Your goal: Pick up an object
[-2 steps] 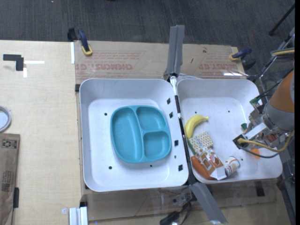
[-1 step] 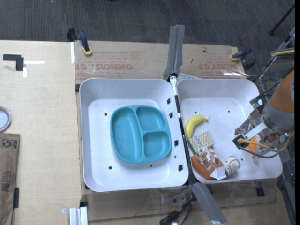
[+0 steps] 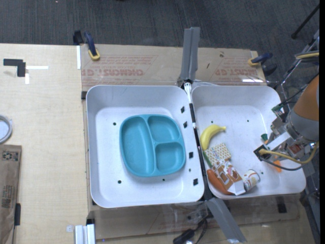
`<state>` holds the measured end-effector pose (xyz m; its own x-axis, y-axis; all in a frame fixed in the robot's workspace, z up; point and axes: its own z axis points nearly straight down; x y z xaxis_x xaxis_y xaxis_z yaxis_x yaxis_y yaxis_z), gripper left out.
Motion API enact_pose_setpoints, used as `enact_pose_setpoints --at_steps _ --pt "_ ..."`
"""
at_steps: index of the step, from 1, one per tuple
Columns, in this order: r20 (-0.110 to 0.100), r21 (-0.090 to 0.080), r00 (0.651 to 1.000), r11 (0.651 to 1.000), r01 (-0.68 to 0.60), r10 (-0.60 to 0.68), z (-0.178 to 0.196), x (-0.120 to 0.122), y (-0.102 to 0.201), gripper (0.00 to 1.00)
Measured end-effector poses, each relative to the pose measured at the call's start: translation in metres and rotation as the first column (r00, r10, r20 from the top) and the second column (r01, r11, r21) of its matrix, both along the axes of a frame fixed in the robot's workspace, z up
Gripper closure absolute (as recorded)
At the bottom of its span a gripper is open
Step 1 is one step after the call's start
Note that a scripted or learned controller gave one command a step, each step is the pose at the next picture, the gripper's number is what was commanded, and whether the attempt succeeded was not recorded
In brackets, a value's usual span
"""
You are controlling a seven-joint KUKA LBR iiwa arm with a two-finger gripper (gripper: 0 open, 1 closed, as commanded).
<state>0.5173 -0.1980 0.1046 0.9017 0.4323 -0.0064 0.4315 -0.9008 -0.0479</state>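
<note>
A yellow banana lies in the middle of the right bin. Just below it sits a small patterned packet. An orange-and-white snack pack and a small can on its side rest near the bin's front wall. My gripper hangs over the right edge of this bin, to the right of all these things, and I see nothing held in it. A small green item and an orange bit show close beside it.
The left bin holds a blue divided plate. A grey post stands behind the wall shared by the two bins. Clamps sit at the back of the cardboard sheet, and a tape roll lies on the bench at far left.
</note>
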Motion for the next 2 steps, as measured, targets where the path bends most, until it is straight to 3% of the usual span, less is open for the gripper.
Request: enact_pose_setpoints --at_steps 1,2 --pt "-0.001 0.0 1.0 1.0 0.0 0.0 -0.0003 -0.0001 0.0001 0.0" --pt "-0.005 0.001 1.0 1.0 -0.004 0.004 0.0079 -0.0007 0.0004 1.0"
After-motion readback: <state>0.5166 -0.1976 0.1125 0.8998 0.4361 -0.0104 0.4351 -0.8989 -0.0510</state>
